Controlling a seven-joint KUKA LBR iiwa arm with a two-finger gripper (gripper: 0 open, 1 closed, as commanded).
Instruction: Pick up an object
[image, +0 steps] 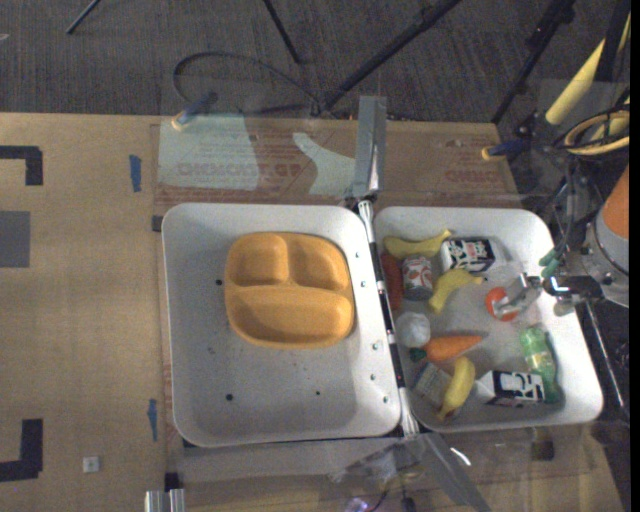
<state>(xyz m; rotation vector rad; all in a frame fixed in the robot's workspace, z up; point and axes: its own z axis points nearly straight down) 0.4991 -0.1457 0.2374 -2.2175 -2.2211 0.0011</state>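
The right bin (570, 400) holds several small items: a yellow banana (418, 243), a black-and-white carton (468, 253), a can (417, 277), a second banana (452, 285), a white ball (413, 328), a carrot (452, 346), a third banana (459, 385), another carton (518, 385) and a green bottle (538, 352). My gripper (524, 291) hangs low over the bin's right side, right beside a red round object (498, 304). Whether it touches that object is unclear.
An orange divided plate (290, 288) lies in the left bin (200, 380). A metal divider (380, 300) separates the bins. The arm's body (615, 235) and cables stand at the right edge. A red item (391, 280) lies along the divider.
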